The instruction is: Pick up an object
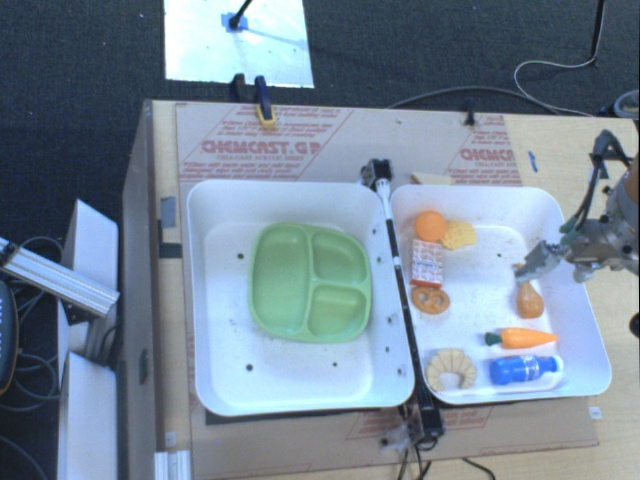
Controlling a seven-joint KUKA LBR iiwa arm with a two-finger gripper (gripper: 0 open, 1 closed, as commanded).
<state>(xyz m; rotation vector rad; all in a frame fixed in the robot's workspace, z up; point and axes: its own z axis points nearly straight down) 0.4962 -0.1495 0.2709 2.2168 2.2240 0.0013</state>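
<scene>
Camera view, looking down at a slant: the objects I could pick lie in the right bin (575, 268). A small orange-brown piece (530, 301) sits near that bin's right wall, directly under the tip of the hand (530, 262); I cannot tell whether the two touch. From this angle I cannot tell whether the hand is spread or pressed together, and I see nothing between its parts. Below the piece lies a toy carrot (522, 338), green end pointing left, and below that a blue bottle (524, 369) on its side with a white label. A croissant (452, 368) rests at the bin's near left. Further up the left side I see a pretzel (430, 300), a red-and-white carton (426, 262) just above it, an orange ball (431, 226), and a yellow ridged piece (459, 235) touching the ball's right. The left bin (215, 268) holds a green divided plate (310, 282) with three compartments. Both bins sit side by side on the counter (320, 138), which carries a printed cardboard sheet. The arm (620, 223) enters from the right.
</scene>
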